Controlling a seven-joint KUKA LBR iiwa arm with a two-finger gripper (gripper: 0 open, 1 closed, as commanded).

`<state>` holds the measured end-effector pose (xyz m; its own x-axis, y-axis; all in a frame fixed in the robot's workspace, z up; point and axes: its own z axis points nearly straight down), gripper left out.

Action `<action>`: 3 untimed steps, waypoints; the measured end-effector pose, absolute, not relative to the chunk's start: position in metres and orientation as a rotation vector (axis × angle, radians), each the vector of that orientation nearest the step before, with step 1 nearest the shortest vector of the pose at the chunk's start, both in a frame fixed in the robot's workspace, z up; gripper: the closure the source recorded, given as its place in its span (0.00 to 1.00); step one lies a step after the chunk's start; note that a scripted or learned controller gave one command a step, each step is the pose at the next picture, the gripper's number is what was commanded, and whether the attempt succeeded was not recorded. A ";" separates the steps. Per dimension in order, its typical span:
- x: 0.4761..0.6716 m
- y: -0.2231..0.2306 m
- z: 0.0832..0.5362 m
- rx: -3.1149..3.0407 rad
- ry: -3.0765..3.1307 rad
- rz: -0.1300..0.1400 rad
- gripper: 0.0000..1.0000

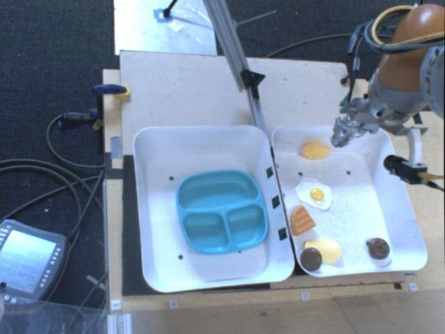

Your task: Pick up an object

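Dark carpet surrounds a pale desk [188,89] that carries 2 shallow white bins side by side, with cables and a handheld control pendant [28,259] on the floor far off to the side away from the arm. A slanted metal pole [229,37] crosses the top of the view down to the seam between the bins.

The grey arm with its orange band [417,30] reaches in over the far corner of the right bin [400,207]. Its claw [343,136] hangs low at that bin's far rim; the fingers are too small and blurred to read, so I cannot tell whether they are spread or pressed together, and nothing can be seen between them.

Just beside the claw, toward the bin's middle seam, lies a round yellow-orange piece [316,150], close to but apart from it. Nearer the camera from the claw sits a toy fried egg [315,195], and beyond that an orange wedge [302,220]. Well away from the claw, along the near wall of the same bin, are a yellow block [327,250] touching a dark brown round piece [310,259], and a second brown piece [378,248] in the near corner on the arm's side.

The left bin [156,186], well apart from the claw, holds a blue tray [222,211] with 3 compartments.
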<state>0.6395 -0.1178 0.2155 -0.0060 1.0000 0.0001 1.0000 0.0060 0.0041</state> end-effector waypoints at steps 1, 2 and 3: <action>0.629 -0.071 0.227 2.210 2.233 0.004 1.00; 0.616 -0.012 0.220 2.211 2.236 0.002 1.00; 0.616 0.043 0.224 2.209 2.235 0.004 1.00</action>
